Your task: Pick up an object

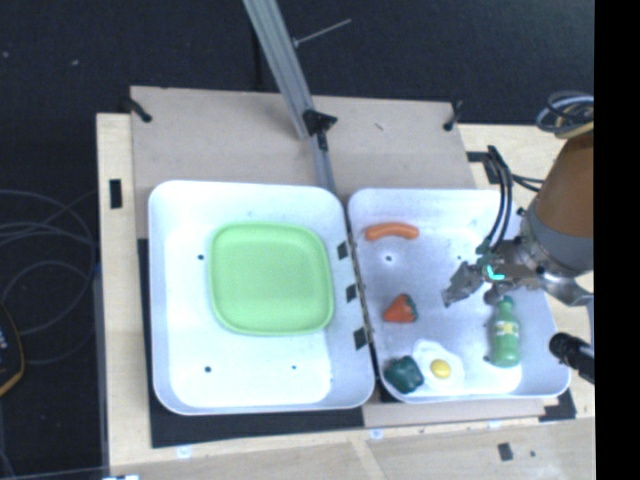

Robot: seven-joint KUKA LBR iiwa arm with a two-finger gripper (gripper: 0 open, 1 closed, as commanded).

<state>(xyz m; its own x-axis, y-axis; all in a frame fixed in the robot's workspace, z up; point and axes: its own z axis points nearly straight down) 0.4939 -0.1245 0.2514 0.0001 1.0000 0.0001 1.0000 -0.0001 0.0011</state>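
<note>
Gripper [468, 286] hangs over the right bin [440, 213], in its middle-right part, with nothing between its fingers; they look spread, though the blur makes that a weak reading. A small teal light glows at the wrist behind it.

Closest to it is the bottle [504, 333], green with a yellow cap, lying just below and to the right of the gripper. The strawberry [400, 309] sits to the gripper's left, apart from it. The sausage [391, 232] lies near the bin's top edge. In the bottom corner the egg [437, 364] lies beside a dark green piece [404, 373], the two nearly touching. In the left bin [180, 268] a plate [270, 278], pale green, lies flat.

Any of these would serve the task, and the bottle looks the handiest. Risks, as I judge them: the bottle is round and could roll or slip out as the fingers close; the fingers may come down in the bare gap between bottle and strawberry and close on nothing; the egg is flat and close to the wall, so fingers could hit the rim or push it into its neighbour.

No label, brand or writing can be read anywhere; the bottle's face is too small and blurred.
</note>
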